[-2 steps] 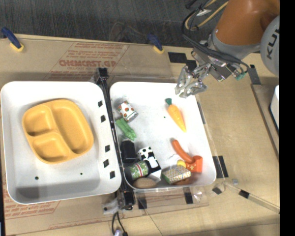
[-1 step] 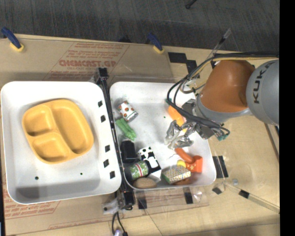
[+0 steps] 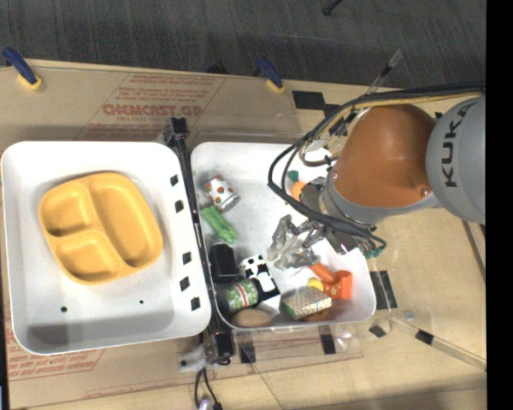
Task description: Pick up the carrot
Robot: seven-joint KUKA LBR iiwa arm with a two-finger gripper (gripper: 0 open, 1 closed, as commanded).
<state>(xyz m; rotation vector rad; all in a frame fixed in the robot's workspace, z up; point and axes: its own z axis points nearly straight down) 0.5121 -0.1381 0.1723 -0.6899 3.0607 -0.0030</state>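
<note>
Mostly the arm (image 3: pixel 393 156) blocked the view: its orange band and cable loops covered the upper right of the right bin (image 3: pixel 239 156), so whatever lay under there could not be made out. A small orange bit (image 3: pixel 297 180) peeked out at the arm's left edge, next to a green patch; too little showed to name it.

Gripper (image 3: pixel 292 244) sat low over the right bin's middle, metal fingers pointing left and down. Cannot tell whether they were spread or pressed together; glare and clutter blurred them. Nothing was visibly pinched between them.

Carrot (image 3: pixel 327 274) looked to be the orange piece just right of and below the gripper, lying against an orange-red block (image 3: pixel 342 287) near the bin's right wall. The 2 blended together, so the carrot's outline was hard to separate.

Front edge of that bin was crowded: brown item (image 3: pixel 254 317), green can (image 3: pixel 239 295), black-and-white block (image 3: pixel 258 269), yellowish packet (image 3: pixel 305 304), all touching or nearly so. A black item (image 3: pixel 222 261) and a green pod (image 3: pixel 218 224) lay along the left wall, a red-and-white can (image 3: pixel 220 193) above them. Open floor remained in the bin's upper left and centre.

Left bin (image 3: pixel 34 314) held 1 yellow tray (image 3: pixel 100 225), with bare floor along its front.
</note>
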